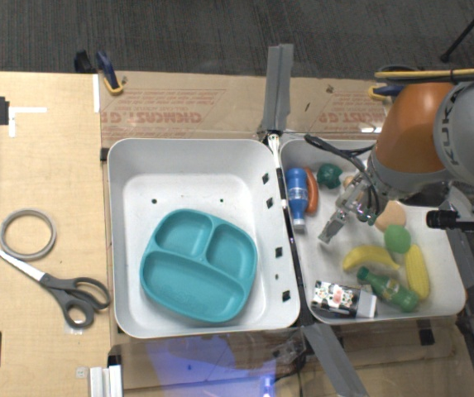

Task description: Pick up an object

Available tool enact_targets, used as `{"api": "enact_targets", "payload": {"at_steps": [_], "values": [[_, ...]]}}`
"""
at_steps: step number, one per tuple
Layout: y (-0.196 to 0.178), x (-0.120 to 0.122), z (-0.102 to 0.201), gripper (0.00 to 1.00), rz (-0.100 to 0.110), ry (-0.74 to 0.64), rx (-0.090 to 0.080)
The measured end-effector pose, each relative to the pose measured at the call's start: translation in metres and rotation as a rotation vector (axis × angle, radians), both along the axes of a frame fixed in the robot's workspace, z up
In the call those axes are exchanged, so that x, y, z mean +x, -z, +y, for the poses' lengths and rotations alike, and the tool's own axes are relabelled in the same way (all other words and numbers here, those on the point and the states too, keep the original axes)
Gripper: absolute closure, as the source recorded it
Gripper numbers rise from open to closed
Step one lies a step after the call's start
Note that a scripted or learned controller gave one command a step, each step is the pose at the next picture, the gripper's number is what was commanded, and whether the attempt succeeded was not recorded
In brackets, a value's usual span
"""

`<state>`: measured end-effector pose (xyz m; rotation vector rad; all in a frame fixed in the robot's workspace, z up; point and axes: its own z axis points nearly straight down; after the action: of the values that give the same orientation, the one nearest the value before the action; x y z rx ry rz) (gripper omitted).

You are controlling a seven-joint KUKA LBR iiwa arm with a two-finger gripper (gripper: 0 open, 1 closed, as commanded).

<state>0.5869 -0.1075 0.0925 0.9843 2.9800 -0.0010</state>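
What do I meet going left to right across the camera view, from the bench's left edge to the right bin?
Tape roll → scissors → teal divided plate → blue bottle → gripper → green ball → corn cob

banana point(371, 259): yellow, lying flat, right bin
corn cob point(417, 271): yellow, beside the banana
green ball point(397, 239): above the banana

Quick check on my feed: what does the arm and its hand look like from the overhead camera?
The arm is a rounded, light grey body with dark lettering partly visible on its side. A glossy orange band wraps the section above the wrist. Below it, the hand is a compact metallic assembly with slim grey fingers. A thin dark cable curves near the wrist.
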Motion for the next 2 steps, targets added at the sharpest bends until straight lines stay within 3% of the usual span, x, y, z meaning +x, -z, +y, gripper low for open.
{"api": "enact_targets", "payload": {"at_steps": [1, 2], "values": [[0.001, -0.046, -0.009, 0.00, 0.003, 0.166, 0.001], [0.000, 0.026, -0.018, 0.00, 0.000, 0.166, 0.000]]}}
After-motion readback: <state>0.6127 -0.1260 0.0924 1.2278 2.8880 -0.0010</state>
